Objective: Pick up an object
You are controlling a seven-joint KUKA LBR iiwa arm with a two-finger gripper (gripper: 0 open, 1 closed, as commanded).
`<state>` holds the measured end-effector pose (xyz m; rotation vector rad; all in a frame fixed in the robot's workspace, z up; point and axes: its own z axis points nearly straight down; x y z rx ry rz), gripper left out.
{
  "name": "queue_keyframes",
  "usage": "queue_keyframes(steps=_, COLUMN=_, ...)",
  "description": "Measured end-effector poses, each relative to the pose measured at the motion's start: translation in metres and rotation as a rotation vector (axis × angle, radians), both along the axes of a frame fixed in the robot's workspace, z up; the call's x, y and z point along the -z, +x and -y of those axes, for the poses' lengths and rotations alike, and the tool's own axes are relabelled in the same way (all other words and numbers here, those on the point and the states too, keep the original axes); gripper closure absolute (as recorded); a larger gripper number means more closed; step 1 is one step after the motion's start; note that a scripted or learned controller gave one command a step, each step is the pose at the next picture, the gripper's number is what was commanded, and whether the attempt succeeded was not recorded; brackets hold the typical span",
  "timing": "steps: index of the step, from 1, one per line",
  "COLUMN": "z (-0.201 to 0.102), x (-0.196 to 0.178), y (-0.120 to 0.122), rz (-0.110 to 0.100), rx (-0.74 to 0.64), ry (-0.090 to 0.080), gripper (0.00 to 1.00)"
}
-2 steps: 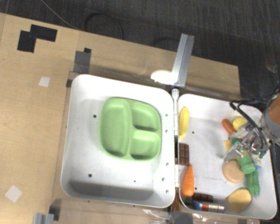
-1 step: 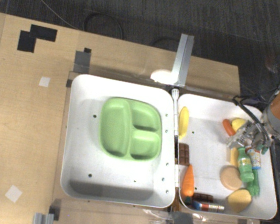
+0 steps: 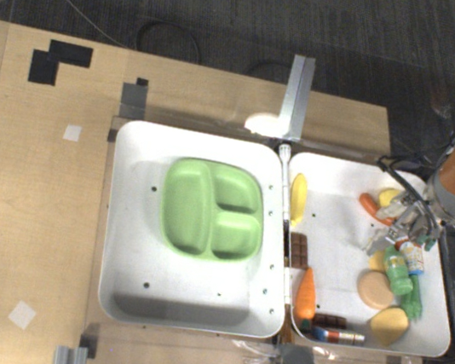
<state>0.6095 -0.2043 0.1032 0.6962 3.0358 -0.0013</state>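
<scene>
Hovering at the right bin's 3 o'clock, the tool, grip state unclear, could snag the crowded bottle and spill neighbours.

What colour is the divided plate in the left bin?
Light green; the divided plate shows clearly in the camera view.

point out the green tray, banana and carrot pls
Green tray (image 3: 206,208): camera view, on the ridge between its compartments, left bin.
Banana (image 3: 298,195): camera view, mid-length, by the right bin's left wall.
Carrot (image 3: 306,295): camera view, orange body, right bin's lower left.
</scene>
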Motion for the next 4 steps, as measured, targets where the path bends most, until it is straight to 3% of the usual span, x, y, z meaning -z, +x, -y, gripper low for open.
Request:
queue_keyframes(steps=1, z=0.0, x=0.014, y=-0.034, rz=-0.012, rx=0.094, ry=0.006, gripper=0.0)
queue_keyframes(steps=2, z=0.0, x=-0.001, y=-0.029, rz=0.003, rx=0.087, ry=0.001, gripper=1.0)
queue_keyframes(steps=3, z=-0.001, x=0.0, y=-0.029, rz=0.002, rx=0.086, ry=0.002, gripper=0.0)
queue_keyframes(steps=4, z=0.001, x=0.011, y=-0.111, rz=-0.006, rx=0.102, ry=0.005, gripper=0.0)
